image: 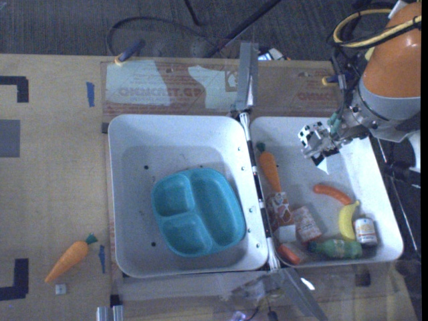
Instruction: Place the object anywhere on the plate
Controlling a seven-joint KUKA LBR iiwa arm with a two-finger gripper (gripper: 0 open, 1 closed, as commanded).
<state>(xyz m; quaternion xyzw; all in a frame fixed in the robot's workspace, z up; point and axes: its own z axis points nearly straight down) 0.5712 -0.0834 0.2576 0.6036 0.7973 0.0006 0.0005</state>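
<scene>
A blue plate [198, 210] with three compartments lies in the left white bin [134, 139]. My gripper [314, 141] hangs over the upper part of the right bin [374, 172], above its bare floor, with nothing visible between its fingers. An orange toy carrot [269, 168] lies along the right bin's left wall, left of and below the gripper. An orange chili-like piece [332, 192] and a yellow banana [347, 221] lie below the gripper.
The right bin's lower part also holds small packets [294, 221], a green bottle [336, 248], a small can [365, 231] and a small red piece [289, 253]. A second carrot [68, 259] lies on the bench at the lower left, outside the bins.
</scene>
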